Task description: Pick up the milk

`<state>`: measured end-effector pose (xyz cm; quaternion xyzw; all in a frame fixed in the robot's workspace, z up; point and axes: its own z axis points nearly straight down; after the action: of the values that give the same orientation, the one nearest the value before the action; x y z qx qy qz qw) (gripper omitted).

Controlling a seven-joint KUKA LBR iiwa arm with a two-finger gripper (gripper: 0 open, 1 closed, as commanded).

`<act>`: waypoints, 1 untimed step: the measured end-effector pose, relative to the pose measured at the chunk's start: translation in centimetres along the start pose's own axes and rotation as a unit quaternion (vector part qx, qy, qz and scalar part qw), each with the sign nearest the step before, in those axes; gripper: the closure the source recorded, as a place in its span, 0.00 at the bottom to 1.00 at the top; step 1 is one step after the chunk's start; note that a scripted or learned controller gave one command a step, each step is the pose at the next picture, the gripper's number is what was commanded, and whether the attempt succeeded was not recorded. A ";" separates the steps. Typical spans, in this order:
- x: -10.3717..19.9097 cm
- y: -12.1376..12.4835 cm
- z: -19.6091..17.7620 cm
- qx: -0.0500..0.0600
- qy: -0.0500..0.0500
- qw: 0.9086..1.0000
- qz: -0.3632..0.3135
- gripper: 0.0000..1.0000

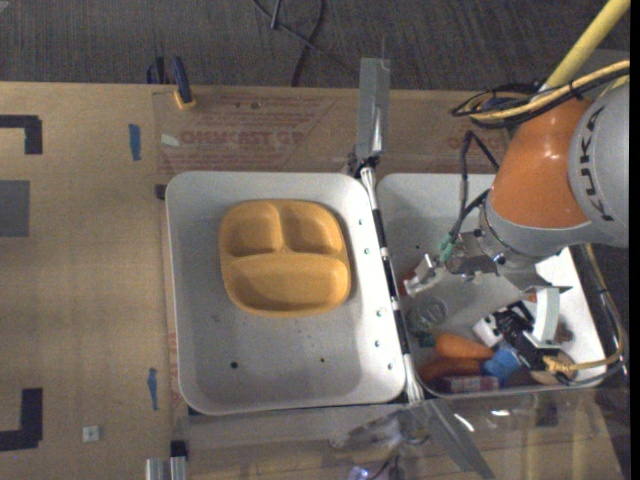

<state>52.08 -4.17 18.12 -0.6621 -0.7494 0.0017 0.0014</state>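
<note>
On the brown desk [80, 268], two white bins sit side by side, and the grey-and-orange arm [545, 183] leans in over the right-hand one. The left bin [200, 368] carries only a yellow divided plate [285, 256], which has no part in this step. The right bin [420, 203] has its far half bare, with a heap of small things in the near half.

The gripper [435, 273] hangs over the left part of that bin, close to the wall shared with the other bin. Whether it is open or closed cannot be told from this angle.

The milk [546, 313] looks to be the small white carton standing near the bin's right wall (the call is tentative, since it is small and partly crowded by dark pieces). It lies well apart from the gripper, across the heap.

An orange carrot [463, 346] and a blue piece [505, 360] lie just in front of it, toward the near wall.

To do the step well, the gripper would likely need to travel right and toward the near edge, then stop squarely above the carton before it descends. It should come down straight and close across the carton's narrower faces, because a slanted approach risks nudging the carton into its neighbours or catching one of them instead. The nearby bin wall leaves little room on that side, so the grip is better lined up along the wall.
</note>
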 end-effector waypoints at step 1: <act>-6.0 -2.4 -1.2 0.000 0.000 0.998 -0.064 0.00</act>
<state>50.42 -10.46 19.34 -0.6130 -0.7901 0.0014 0.0017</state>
